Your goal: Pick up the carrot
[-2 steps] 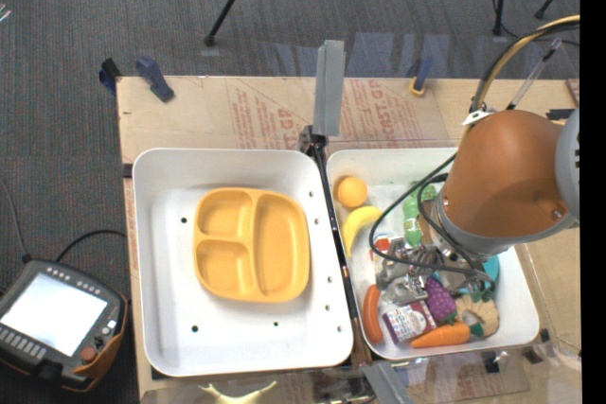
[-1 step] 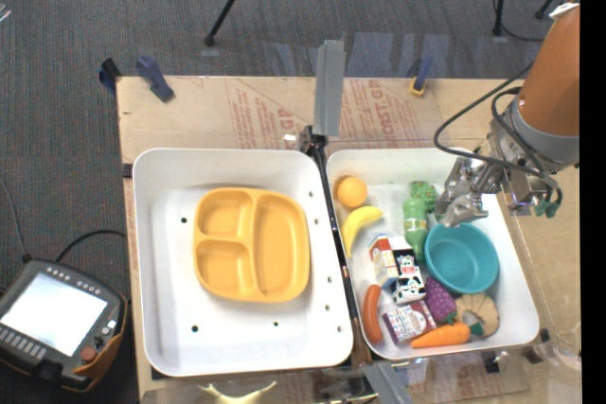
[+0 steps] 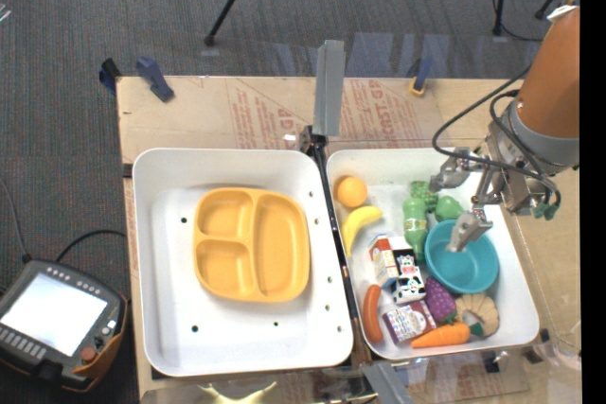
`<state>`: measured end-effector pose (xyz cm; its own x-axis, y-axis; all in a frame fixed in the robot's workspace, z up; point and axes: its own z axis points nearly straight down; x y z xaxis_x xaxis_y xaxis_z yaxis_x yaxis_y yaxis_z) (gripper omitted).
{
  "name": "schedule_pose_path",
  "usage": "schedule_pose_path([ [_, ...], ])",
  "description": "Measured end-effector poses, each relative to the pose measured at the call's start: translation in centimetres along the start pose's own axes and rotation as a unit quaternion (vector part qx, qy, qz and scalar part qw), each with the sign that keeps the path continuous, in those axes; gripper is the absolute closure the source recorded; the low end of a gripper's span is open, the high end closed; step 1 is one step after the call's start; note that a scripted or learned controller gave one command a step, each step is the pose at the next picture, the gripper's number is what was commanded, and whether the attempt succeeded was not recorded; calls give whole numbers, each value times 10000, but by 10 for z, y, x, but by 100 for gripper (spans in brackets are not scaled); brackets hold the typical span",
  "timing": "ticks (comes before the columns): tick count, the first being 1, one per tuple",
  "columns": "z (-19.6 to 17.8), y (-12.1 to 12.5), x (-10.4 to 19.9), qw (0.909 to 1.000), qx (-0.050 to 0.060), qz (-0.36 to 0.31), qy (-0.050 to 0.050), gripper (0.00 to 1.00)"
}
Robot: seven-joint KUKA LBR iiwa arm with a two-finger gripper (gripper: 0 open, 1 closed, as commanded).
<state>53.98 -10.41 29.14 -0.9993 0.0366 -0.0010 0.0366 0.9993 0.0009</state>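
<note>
One carrot point(image 3: 441, 335) at right bin's point(image 3: 525, 284) front edge, arm above teal bowl point(image 3: 462, 264)

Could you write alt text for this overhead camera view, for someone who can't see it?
A grey robot arm's pincer hangs over a teal bowl in the right white bin, crowded with toy food; a small orange carrot lies at its near edge. The left white bin holds a yellow divided plate.

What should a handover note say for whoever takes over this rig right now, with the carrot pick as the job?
Gripper: over the teal bowl in the right bin, holding nothing visible.
Carrot: lying at the right bin's near edge, beside the purple grapes and a small carton.
Done: no grasp yet.
Left: move to the carrot, grip it, lift.
</note>
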Motion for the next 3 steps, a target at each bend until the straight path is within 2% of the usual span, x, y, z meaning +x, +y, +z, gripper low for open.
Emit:
schedule_pose_path([
  [1, 65, 60, -1, 9965, -7, -841, 26, 0],
  [2, 107, 39, -35, 9955, -7, -951, 27, 0],
  [3, 108, -25, -75, 9990, 1, -456, -1, 0],
])
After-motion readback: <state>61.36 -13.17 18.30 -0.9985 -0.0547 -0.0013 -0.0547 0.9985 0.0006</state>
